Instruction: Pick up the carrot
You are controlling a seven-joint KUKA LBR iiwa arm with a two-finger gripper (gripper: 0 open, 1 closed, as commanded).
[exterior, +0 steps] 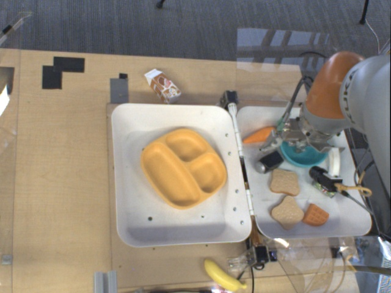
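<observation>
Camera view: gripper (294, 140) hangs over a teal bowl (313, 158), carrot (259, 134) lying just beside it, its grip impossible to tell.

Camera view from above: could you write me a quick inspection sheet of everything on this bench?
Surface: wooden bench with left bin and right bin, both white.
Job's things: carrot in right bin's far left corner.
Clutter: yellow divided plate in left bin; two toast slices, teal dish in right bin; banana, snack packet on bench.
Grippers: gripper over teal dish, beside carrot.
Cables: wires at bench's front edge.
Surroundings: grey carpet.
</observation>
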